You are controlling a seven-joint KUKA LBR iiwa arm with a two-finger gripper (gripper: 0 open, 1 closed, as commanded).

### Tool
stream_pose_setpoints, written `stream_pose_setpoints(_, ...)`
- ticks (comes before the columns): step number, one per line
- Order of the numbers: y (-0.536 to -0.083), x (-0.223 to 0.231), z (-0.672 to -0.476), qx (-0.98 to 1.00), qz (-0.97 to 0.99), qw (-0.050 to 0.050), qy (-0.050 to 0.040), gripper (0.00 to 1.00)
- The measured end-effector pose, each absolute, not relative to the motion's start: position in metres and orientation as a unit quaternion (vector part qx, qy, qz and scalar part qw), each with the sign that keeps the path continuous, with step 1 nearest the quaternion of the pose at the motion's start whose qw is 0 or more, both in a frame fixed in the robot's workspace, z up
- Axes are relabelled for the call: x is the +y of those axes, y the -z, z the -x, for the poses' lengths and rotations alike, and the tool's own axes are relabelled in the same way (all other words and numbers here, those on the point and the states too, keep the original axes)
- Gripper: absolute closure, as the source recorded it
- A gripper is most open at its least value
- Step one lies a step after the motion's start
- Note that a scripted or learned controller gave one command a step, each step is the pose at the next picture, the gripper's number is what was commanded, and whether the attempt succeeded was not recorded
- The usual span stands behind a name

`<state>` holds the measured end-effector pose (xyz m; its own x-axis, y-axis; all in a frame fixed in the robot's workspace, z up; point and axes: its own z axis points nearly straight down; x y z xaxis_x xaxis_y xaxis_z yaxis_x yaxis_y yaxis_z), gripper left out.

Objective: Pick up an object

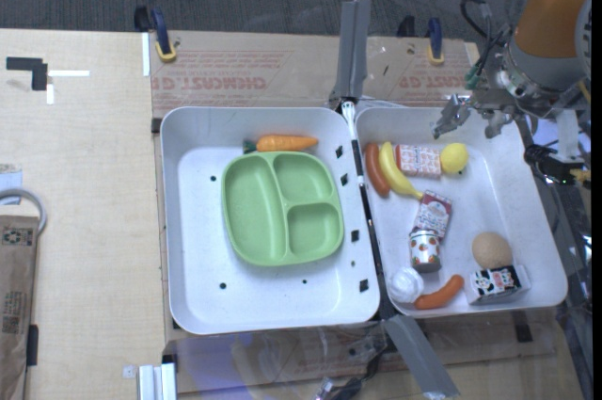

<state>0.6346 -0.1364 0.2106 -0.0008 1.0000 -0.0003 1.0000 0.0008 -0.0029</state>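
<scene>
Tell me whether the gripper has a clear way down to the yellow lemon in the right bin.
Probably yes. The gripper hangs just above the lemon, whose top is uncovered; the snack box crowds only its left side.

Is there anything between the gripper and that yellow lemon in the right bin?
Nothing visible. The gripper hangs above the right bin's far edge, and the lemon lies just below it, its top uncovered. A snack box touches its left side.

A robotics lab; clamped bench (85, 200), white bins (179, 229), toy food.
</scene>
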Motion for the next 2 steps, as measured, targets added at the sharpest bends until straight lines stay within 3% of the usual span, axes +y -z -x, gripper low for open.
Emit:
stream_pose_setpoints(1, -0.0911, -0.0991, -0.573, -0.759, 0.651, 0.001, -0.0007, 0.0)
stream_pose_setpoints(2, -0.1003, -0.1006, -0.5732, -0.758, 0.652, 0.001, -0.0007, 1.0)
